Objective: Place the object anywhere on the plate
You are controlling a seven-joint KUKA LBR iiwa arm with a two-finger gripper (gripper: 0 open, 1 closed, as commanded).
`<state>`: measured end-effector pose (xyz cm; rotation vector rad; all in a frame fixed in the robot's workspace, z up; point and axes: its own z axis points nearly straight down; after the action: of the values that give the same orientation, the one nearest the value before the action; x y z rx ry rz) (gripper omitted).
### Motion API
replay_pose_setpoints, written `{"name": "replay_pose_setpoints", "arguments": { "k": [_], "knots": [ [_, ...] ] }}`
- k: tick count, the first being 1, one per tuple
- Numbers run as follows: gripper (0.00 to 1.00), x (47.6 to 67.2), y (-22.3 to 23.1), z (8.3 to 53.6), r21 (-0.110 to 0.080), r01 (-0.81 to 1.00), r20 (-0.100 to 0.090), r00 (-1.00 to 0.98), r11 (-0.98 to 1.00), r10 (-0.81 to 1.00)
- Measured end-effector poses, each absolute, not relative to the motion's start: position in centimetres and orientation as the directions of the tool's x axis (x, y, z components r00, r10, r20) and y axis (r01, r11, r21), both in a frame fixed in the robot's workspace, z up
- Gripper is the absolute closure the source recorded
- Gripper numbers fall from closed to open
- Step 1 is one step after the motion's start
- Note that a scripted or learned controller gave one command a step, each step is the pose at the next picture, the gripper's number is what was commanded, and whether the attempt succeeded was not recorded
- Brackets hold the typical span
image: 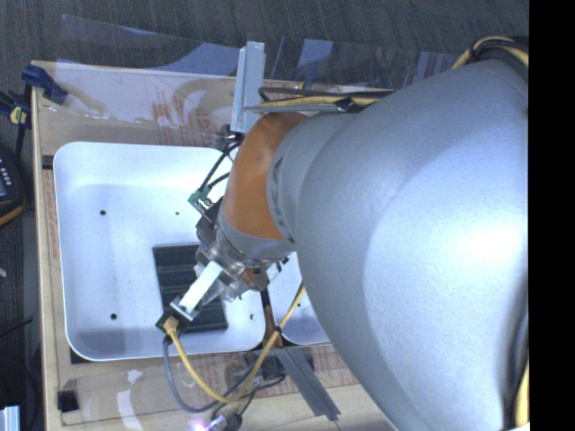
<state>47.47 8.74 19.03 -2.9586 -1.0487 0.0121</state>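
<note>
Obliquely from above, we see the arm (404,241) reach over the right bin (310,330) into the left bin (81,241), its wrist bent down toward that bin's near right corner. One loose thing shows: a dark ridged slab (180,277), flat on the left bin's floor, close to the near wall and nearer the right wall than the left. Its long axis runs from the far wall toward the near wall, slightly skewed. We take the slab for the task's thing; whether it is the object or the plate we cannot tell.

The gripper (232,281) hangs over the slab's right edge, so the slab lies below it and a little toward the bin's left wall. The wrist hides the space between gripper and slab: we cannot tell whether they touch, whether the gripper is open or closed, or whether it holds anything. We judge that the coming move turns on this vertical relation, with the slab's long axis setting the wrist's turn.
</note>
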Motion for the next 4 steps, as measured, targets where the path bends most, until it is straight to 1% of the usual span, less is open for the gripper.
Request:
{"name": "replay_pose_setpoints", "arguments": {
  "k": [1, 2, 3, 4],
  "knots": [
    [1.0, 50.7, 13.9, 12.7, -0.004, 0.632, -0.008, 0.775, -0.775, 0.632],
    [1.0, 47.6, 18.9, 26.1, -0.003, 0.771, -0.001, 0.637, -0.637, 0.771],
    [1.0, 47.5, 19.1, 26.9, -0.009, 0.776, -0.004, 0.631, -0.631, 0.776],
    [1.0, 47.8, 14.4, 26.5, 0.0, 0.425, 0.0, 0.905, -0.905, 0.425]
  ]
}}
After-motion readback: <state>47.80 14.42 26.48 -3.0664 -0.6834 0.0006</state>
